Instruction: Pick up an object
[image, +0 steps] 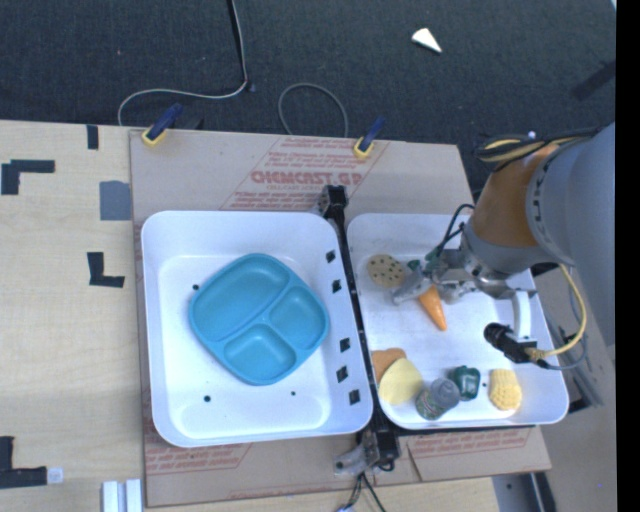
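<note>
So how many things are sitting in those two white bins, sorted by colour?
Blue: 1, the divided plate in the left bin.
Tan: 1, a cookie.
Orange: 2, a carrot and an orange piece.
Yellow: 2, a rounded yellow piece and a corn cob.
Grey: 1, a small can.
Dark green: 1, a small item.
Total: 8, seven of them in the right bin.

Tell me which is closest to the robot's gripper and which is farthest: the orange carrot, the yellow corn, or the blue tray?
Measured from the gripper in the camera view:
1. Orange carrot, right beside the gripper in the right bin.
2. Yellow corn, at the right bin's lower right corner.
3. Blue tray, over in the left bin.
</note>
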